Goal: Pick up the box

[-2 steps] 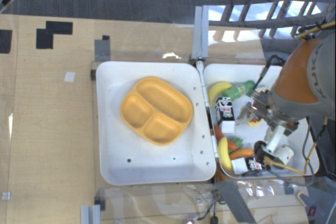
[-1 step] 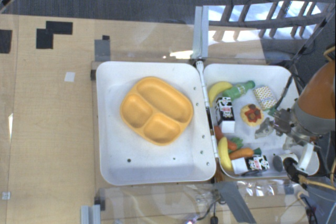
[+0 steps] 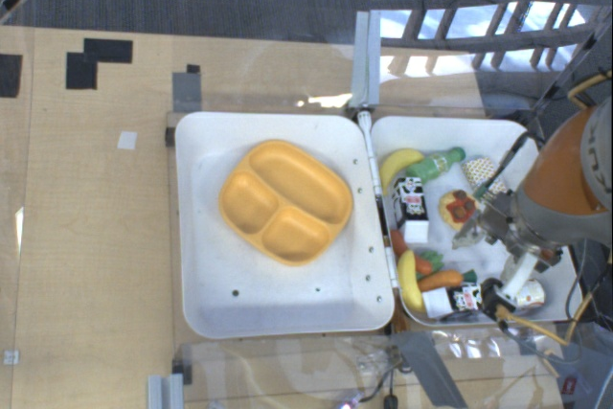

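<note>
A small white carton box (image 3: pixel 412 204) with black patches lies in the right bin (image 3: pixel 498 127), near the bin's left wall. A second similar box (image 3: pixel 454 300) rests near the front wall. My gripper (image 3: pixel 472 227) hangs over the middle of the right bin, right of the first box and apart from it. It sits above a small toy with red berries (image 3: pixel 456 205). The grey arm with its orange band (image 3: pixel 567 170) comes in from the right.
The right bin also holds two bananas (image 3: pixel 397 165), a green bottle (image 3: pixel 439 163), a carrot (image 3: pixel 441 281) and a white cup (image 3: pixel 527 292). The left bin (image 3: pixel 211 283) holds a yellow divided plate (image 3: pixel 284 200). A metal divider (image 3: pixel 375 196) separates the bins.
</note>
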